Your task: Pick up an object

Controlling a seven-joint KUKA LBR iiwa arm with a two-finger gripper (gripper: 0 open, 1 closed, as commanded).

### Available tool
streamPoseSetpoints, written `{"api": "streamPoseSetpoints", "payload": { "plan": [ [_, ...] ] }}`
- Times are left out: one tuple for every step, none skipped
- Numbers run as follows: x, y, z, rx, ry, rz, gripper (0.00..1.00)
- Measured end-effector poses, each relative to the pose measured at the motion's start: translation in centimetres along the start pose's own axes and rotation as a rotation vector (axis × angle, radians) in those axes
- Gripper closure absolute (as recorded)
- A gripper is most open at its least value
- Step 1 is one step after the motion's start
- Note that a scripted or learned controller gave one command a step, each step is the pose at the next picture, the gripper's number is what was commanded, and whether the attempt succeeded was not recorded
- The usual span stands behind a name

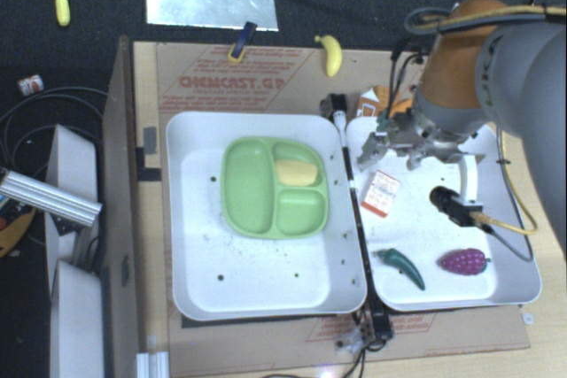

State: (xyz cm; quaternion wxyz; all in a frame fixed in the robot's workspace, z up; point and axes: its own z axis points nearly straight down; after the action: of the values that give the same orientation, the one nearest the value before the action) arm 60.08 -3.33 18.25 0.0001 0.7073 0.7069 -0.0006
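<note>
Arm (496, 57) hides the right bin's (518, 279) far end; jaws state unclear, can't tell. In that bin: red-white card (381, 193) by left wall, green pepper (403, 266) and purple grapes (463, 261) near front.

green tray (257, 190), purple grapes (462, 261), dark green pepper (403, 265)

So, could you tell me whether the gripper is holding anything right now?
It cannot be told: the gripper hangs over the right white bin, its tips unclear.
</note>
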Motion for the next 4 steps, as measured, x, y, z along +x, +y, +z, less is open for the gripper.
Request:
{"api": "streamPoseSetpoints", "payload": {
  "plan": [
    [-2.6,-0.3,-0.2,-0.002,0.0,0.0,0.0],
    [-5.3,2.0,8.5,-0.003,0.0,-0.001,0.0],
    [-6.9,4.7,9.8,-0.006,0.0,-0.005,0.0],
    [-9.4,7.0,8.5,-0.006,0.0,-0.003,0.0]
  ]
}}
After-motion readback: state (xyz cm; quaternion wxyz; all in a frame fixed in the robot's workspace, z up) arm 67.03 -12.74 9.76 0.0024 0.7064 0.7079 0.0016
